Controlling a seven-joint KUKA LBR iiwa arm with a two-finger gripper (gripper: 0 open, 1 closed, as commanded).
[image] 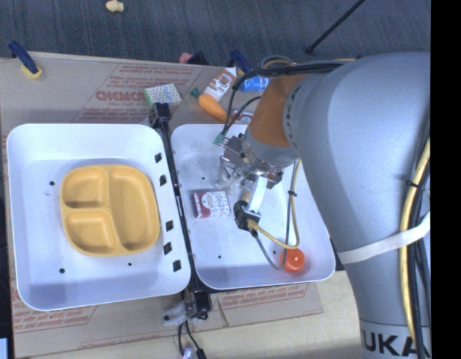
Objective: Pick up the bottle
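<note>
The bottle (217, 92) is white with a label and an orange end. It lies tilted on the cardboard just past the far rim of the right bin (312, 223), beside a blue item (254, 84). My gripper (231, 164) hangs over the far part of the right bin, below the wrist's orange band. It is in front of the bottle and apart from it. I see nothing held at the gripper. The wrist and cables hide part of the bin floor.
A small red-and-white packet (211, 203) lies mid-bin, just left of the gripper. An orange ball (294, 260) rests near the front right corner. The left bin (28, 163) holds a yellow divided plate (109, 208). A checkered item (163, 94) sits behind the bins.
</note>
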